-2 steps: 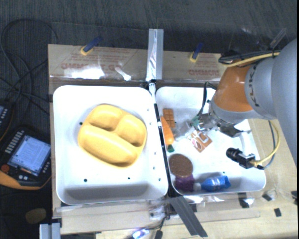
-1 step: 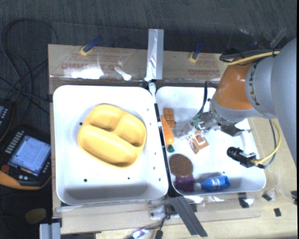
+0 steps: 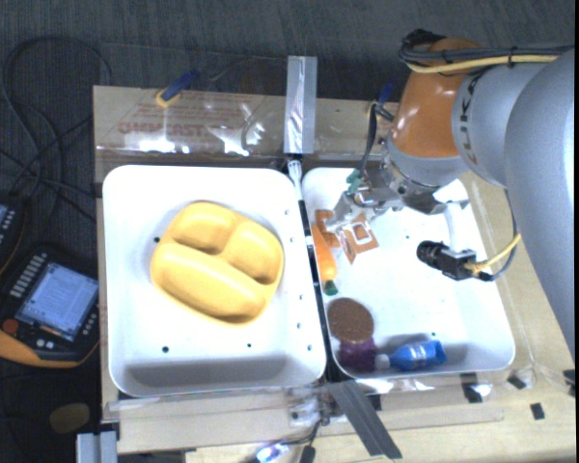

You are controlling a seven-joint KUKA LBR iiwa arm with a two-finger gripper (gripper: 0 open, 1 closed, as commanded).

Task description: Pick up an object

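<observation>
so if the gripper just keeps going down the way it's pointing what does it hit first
Most likely the flat orange and white packet lying near the left wall of the right-hand white bin, directly under the gripper. An orange marker-like stick sits just left of that. Depth is hard to judge from this slanted view.

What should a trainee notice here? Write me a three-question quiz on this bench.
1. True or false: the yellow object lies in the right bin.
2. Which item lies nearest the right bin's front wall? A) blue bottle B) orange marker C) yellow object
3. Fill in: the gripper hovers beside the ____ marker.

Key:
1. False; it lies in the left bin.
2. A; it lies beside the brown-capped purple item.
3. Orange.
</observation>
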